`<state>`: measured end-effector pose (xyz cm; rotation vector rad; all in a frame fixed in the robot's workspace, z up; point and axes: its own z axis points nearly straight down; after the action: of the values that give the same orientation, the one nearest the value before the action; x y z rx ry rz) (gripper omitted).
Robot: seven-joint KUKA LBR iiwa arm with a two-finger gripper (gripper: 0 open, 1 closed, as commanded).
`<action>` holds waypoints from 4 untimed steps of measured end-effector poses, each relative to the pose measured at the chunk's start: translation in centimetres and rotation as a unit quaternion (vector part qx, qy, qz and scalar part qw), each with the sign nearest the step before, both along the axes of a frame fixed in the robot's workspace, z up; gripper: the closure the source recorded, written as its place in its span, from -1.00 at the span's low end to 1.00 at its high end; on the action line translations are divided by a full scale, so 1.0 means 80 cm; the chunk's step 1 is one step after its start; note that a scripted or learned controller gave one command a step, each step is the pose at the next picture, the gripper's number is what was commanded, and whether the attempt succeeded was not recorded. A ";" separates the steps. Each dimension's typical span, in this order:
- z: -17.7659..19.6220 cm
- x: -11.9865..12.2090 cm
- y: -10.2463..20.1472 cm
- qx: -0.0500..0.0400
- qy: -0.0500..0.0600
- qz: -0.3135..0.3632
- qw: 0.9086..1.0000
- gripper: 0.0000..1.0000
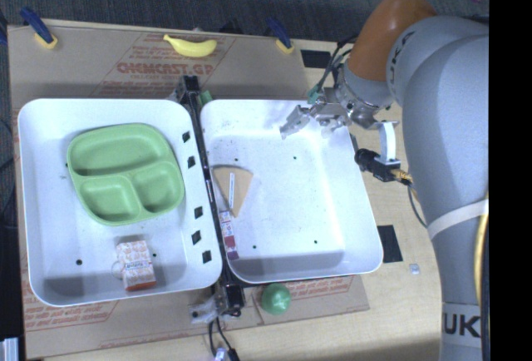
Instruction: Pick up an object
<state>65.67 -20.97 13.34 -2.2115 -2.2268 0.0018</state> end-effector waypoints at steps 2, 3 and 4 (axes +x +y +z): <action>0.011 0.000 -0.001 0.000 -0.002 0.000 1.000 -1.00; 0.011 0.000 -0.001 -0.001 -0.001 0.000 1.000 -1.00; 0.001 0.000 0.000 0.000 0.000 0.001 1.000 -1.00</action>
<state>65.68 -20.99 13.43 -2.2097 -2.2286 0.0014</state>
